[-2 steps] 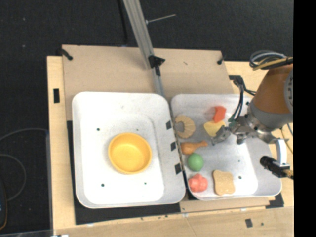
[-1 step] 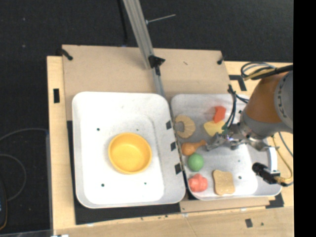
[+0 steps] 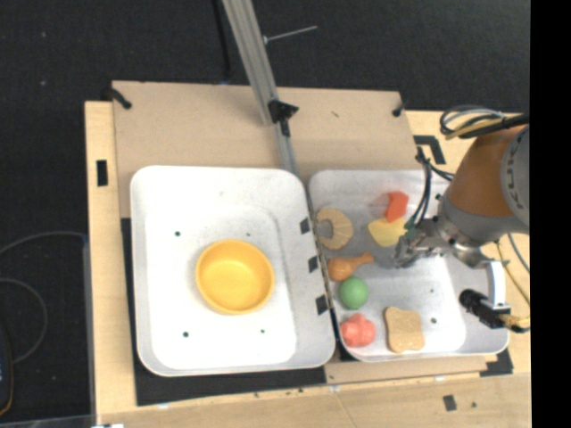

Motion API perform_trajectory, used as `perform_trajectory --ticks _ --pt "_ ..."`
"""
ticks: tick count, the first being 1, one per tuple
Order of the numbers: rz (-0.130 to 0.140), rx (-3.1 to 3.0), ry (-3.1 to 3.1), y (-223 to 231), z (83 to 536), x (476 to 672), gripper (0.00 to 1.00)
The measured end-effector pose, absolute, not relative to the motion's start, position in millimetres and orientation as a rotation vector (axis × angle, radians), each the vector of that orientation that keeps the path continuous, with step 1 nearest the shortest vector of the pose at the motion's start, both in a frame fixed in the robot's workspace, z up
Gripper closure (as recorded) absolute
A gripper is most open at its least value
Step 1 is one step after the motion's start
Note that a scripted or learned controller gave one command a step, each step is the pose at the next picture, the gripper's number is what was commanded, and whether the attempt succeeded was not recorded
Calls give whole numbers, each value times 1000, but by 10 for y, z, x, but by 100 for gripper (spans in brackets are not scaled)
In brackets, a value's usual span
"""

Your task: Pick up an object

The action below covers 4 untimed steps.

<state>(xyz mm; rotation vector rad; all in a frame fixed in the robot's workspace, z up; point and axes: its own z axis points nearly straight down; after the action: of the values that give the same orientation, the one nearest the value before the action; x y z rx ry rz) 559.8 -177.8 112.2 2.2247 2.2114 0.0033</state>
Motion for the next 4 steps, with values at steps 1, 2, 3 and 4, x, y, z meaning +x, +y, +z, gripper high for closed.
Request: perform_trajectory --ticks 1,2,3,4 --pt "5 2221 2214 -1842 1624 5529 100" --pt "6 2212 2220 -1816 2195 5638 100" --pt "3 2215 2224 -1824 2322 5647 100" --pt "1 2214 2228 -1338 2236 5768 100"
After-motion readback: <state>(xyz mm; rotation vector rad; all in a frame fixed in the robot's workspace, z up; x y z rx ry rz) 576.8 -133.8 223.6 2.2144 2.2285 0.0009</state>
